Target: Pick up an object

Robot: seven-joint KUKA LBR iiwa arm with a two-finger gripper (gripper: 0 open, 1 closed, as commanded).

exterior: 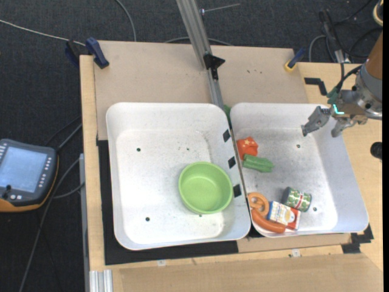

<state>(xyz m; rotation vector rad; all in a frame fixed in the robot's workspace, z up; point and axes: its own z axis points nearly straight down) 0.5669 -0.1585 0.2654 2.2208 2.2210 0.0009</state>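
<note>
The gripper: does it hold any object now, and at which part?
Nothing is held. The gripper hangs open over the right bin's far corner, with no object between its fingers.

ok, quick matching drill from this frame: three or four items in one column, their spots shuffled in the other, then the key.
Things:
1. green bowl
2. small can
3. red and green toy pieces
4. gripper

Places:
A. right bin, by the divider, about halfway up
B. above the right bin's upper right part, nothing between its fingers
C. left bin, lower right area
D. right bin, lower part, lying on its side

Pairs: 1-C, 2-D, 3-A, 4-B
</note>
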